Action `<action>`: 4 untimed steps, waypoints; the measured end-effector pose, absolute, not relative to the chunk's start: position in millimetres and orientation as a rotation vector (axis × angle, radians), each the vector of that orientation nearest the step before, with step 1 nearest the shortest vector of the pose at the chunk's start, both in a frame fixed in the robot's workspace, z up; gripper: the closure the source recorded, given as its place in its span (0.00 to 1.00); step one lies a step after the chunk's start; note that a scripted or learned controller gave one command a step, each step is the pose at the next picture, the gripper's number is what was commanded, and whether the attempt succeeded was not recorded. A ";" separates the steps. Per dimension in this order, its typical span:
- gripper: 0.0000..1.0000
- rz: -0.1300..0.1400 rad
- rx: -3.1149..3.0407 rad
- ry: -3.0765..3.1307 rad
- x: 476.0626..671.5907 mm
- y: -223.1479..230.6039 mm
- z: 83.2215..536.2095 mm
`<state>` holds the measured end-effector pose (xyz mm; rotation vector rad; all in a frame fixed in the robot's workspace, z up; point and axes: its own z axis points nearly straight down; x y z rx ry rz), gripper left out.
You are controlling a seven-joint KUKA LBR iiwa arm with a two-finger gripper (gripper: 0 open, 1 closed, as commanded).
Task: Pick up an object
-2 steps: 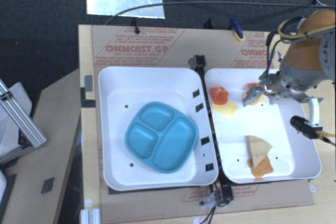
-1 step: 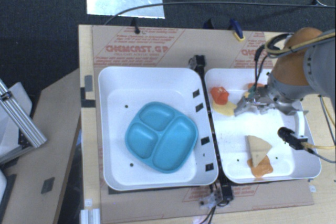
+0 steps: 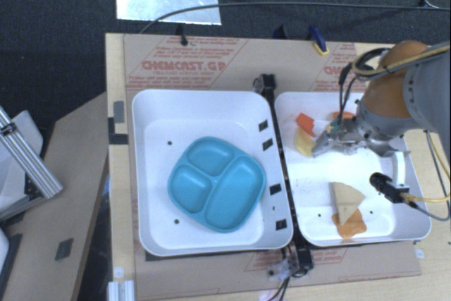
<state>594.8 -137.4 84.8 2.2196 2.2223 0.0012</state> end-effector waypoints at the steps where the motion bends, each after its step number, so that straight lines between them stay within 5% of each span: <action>1: 1.00 0.004 2.217 2.221 596.0 -137.6 96.5; 4: 1.00 0.007 2.210 2.222 602.6 -140.3 256.3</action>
